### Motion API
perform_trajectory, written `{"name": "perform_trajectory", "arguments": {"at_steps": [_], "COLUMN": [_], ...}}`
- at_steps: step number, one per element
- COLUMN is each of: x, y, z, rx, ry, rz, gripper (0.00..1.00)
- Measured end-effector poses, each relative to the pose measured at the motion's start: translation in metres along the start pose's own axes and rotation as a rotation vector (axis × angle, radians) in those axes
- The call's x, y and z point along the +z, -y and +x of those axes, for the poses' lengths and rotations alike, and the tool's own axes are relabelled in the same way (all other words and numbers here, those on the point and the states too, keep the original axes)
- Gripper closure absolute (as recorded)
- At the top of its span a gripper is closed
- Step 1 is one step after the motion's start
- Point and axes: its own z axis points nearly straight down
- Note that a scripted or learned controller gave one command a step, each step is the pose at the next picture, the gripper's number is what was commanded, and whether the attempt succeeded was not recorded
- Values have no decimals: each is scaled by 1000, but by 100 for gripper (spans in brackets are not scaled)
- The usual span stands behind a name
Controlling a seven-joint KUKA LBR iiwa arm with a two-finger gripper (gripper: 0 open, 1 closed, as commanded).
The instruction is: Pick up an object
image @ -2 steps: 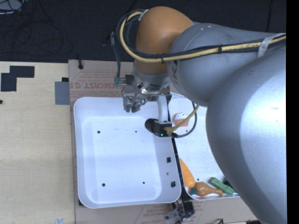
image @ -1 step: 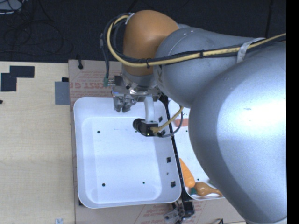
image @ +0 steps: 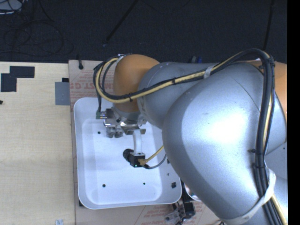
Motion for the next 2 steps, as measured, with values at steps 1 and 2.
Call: {"name": "perform_trajectory", "arguments": {"at_steps": [1, 2], "x": [-221, -212], "y": [-23, -21], "z": [57, 55], "rx": [-5, -5], "ry": [-9, -1], "rz": [-26, -8], "gripper": [100, 100]}}
